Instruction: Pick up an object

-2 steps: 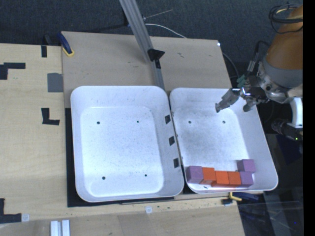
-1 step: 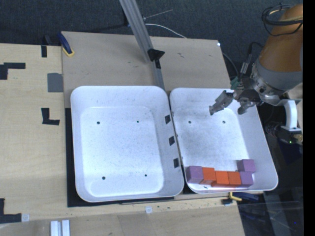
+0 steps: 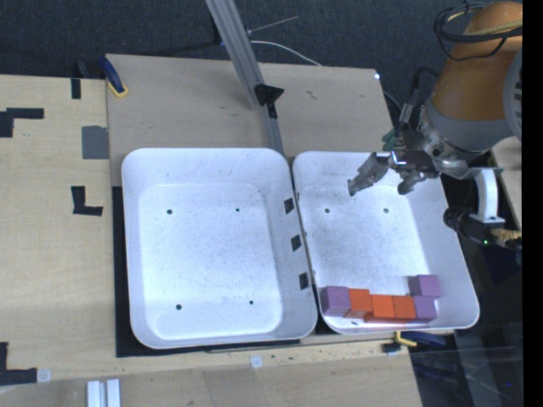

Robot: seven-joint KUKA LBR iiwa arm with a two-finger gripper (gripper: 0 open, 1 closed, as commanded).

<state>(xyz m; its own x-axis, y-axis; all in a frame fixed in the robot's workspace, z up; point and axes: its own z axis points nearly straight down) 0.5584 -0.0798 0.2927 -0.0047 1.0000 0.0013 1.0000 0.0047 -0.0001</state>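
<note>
Blocks [image 3: 383, 301] sit in the right bin [image 3: 356, 236] at its near edge, packed touching in a row; long axis runs left-right along the bin's front wall; purple block [image 3: 337, 298] at the left end, orange blocks [image 3: 382, 306] in the middle, purple blocks [image 3: 424, 296] stacked or stepped at the right end, can't tell which; seams between the orange pieces too blurred to count them; front faces partly cut off by the bin rim. Gripper [image 3: 380, 176] hangs over the far end of the right bin, well apart from the blocks; fingers spread apart, nothing between them; left finger [image 3: 365, 177] points down-left. Wrist and orange band [image 3: 475, 53] are cropped at the frame's right. Left bin [image 3: 208, 244] alongside.
</note>
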